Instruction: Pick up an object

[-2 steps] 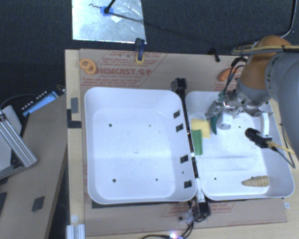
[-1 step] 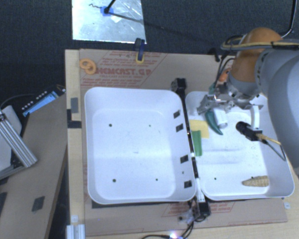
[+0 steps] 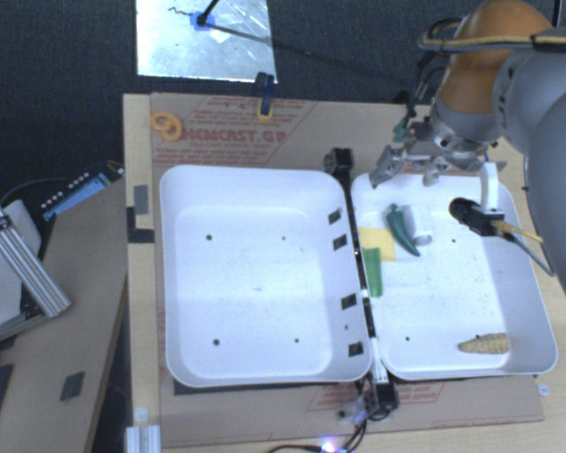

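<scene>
In the right bin [image 3: 524, 281], just right of the frame's centre, a curved dark green pepper [image 3: 403, 230] lies beside a small grey block [image 3: 420, 223]. To their left, a yellow block [image 3: 381, 244] touches a green strip [image 3: 373, 276] by the bin's left wall. A tan corn cob [image 3: 484, 344] lies well apart, at lower right.

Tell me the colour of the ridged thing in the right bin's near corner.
The ridged thing is pale tan; camera view.
</scene>
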You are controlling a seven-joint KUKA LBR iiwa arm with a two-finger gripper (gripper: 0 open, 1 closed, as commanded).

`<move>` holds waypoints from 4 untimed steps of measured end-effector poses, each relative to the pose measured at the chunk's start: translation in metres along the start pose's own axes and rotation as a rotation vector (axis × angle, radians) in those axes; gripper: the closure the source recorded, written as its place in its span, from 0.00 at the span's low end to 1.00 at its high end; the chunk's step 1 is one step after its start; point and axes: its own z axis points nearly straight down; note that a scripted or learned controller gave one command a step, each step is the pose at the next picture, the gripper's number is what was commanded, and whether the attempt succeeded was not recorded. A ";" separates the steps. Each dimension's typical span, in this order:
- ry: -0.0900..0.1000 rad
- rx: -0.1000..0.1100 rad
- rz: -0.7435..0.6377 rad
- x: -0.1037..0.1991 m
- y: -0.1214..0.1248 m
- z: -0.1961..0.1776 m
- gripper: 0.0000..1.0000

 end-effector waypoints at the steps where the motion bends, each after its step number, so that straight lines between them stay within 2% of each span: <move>1: 0.002 0.002 -0.002 0.079 -0.002 -0.062 0.00; 2: 0.002 0.010 -0.003 0.168 -0.001 -0.011 0.00; 3: 0.001 0.016 0.000 0.220 -0.004 0.114 0.00; 4: 0.004 0.006 -0.002 0.302 -0.001 0.106 0.00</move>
